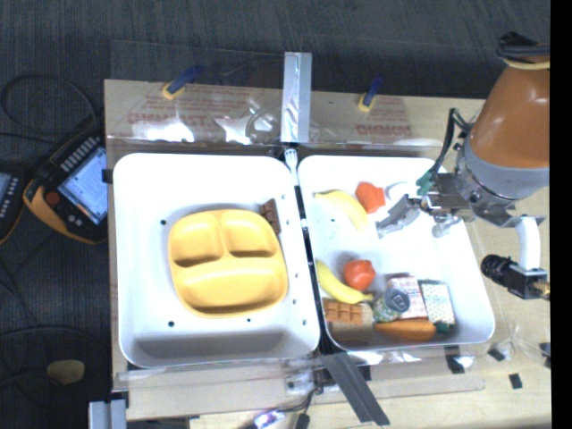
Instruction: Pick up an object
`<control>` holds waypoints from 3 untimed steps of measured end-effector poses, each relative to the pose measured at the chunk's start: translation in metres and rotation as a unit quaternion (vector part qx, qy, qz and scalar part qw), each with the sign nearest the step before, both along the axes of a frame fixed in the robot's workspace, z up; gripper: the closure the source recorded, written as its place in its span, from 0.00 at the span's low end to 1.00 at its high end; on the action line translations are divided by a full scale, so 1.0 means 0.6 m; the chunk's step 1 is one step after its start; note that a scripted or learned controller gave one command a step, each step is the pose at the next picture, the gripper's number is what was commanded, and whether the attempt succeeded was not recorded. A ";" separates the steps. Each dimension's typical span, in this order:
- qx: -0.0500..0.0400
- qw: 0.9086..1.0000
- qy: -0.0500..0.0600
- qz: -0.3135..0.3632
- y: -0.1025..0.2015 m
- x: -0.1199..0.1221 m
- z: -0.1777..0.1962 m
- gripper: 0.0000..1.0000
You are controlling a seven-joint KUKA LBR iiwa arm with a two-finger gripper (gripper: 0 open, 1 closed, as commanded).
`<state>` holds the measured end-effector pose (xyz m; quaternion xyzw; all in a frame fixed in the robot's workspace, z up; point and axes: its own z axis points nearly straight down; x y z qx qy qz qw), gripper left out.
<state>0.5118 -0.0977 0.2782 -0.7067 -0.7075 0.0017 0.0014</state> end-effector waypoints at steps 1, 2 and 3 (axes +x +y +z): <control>0.001 0.998 0.000 0.069 0.036 0.113 -0.114 0.00; 0.001 0.992 0.000 0.125 -0.002 0.167 -0.243 0.00; -0.001 0.995 -0.001 0.103 -0.012 0.213 -0.283 0.00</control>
